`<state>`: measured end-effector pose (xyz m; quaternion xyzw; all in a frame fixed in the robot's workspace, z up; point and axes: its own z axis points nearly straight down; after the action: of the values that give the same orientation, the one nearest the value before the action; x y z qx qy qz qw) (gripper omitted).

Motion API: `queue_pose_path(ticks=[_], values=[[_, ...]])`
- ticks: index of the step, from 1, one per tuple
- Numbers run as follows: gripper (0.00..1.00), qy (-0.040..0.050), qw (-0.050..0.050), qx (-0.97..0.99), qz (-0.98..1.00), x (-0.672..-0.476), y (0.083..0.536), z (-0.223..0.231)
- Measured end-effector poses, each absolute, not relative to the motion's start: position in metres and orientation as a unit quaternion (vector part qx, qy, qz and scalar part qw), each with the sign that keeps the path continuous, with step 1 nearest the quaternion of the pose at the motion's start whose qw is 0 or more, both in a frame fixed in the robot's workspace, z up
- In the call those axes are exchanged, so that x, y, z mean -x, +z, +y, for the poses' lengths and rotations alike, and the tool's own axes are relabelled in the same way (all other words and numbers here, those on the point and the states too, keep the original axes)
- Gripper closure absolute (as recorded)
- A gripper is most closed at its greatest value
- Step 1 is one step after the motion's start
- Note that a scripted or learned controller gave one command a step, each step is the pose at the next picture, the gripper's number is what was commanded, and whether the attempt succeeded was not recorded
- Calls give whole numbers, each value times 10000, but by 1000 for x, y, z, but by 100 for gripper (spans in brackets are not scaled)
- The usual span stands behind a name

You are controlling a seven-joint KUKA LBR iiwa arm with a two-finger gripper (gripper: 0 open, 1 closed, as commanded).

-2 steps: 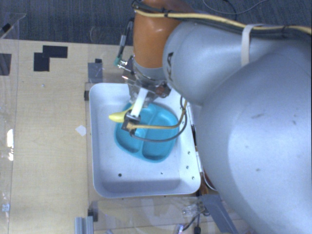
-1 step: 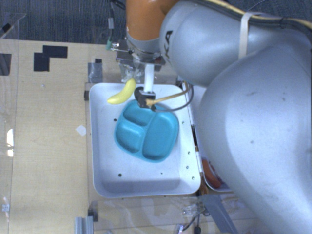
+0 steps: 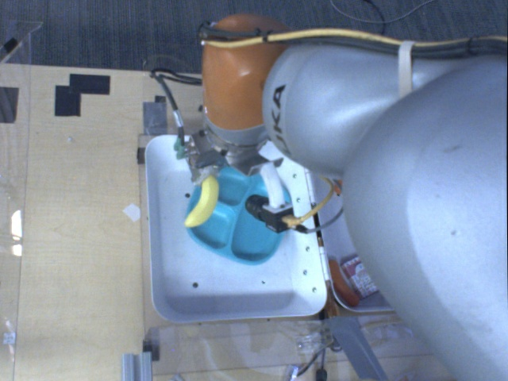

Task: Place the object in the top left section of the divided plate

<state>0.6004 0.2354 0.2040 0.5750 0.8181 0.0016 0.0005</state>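
Looking from the near rim of the left bin upward: the bare white floor comes first, then the blue divided plate, then the arm hanging over the plate's far side. The banana — the task's object — lies at the plate's upper-left edge, its long axis running from the lower left up toward the wrist, its upper tip just under the gripper. The banana's lower end hangs over the plate's rim rather than resting wholly inside a section. Whether the fingers are spread or closed, and whether they touch the banana's tip, cannot be told — the wrist housing hides them. Judged from this, the top left section sits directly beside the banana, so the placement looks nearly made or partly made. In the right bin a red packet shows.
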Motion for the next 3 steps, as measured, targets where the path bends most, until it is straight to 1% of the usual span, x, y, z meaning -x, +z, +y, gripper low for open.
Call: queue_pose_path(ticks=[1,2,3], values=[[0,17,6,-5751,8181,-601,204,235],[0,34,25,-5944,8042,-670,251,222],[0,8,1,-6693,7430,-669,134,223]])
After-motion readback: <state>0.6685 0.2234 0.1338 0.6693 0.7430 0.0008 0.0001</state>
